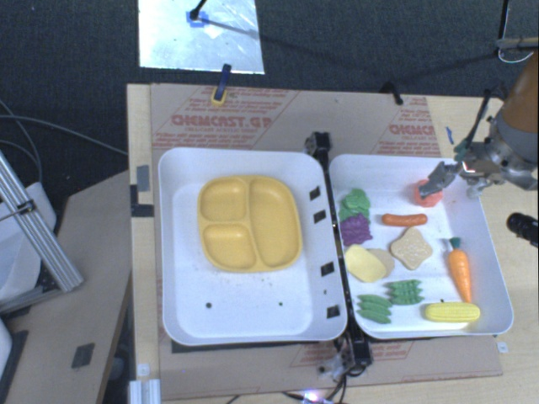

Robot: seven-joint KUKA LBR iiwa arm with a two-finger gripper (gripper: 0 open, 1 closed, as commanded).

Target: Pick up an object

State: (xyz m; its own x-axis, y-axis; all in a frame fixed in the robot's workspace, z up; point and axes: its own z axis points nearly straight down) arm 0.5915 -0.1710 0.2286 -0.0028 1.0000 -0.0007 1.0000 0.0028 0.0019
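Hovering end effector [441,178] beside red toy [427,194].

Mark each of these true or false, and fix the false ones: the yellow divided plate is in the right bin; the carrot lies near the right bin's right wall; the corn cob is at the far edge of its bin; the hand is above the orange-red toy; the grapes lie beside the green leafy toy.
1. The yellow divided plate is in the right bin. False: it sits in the left bin.
2. The carrot lies near the right bin's right wall. True.
3. The corn cob is at the far edge of its bin. False: it lies at the near edge.
4. The hand is above the orange-red toy. True.
5. The grapes lie beside the green leafy toy. True.
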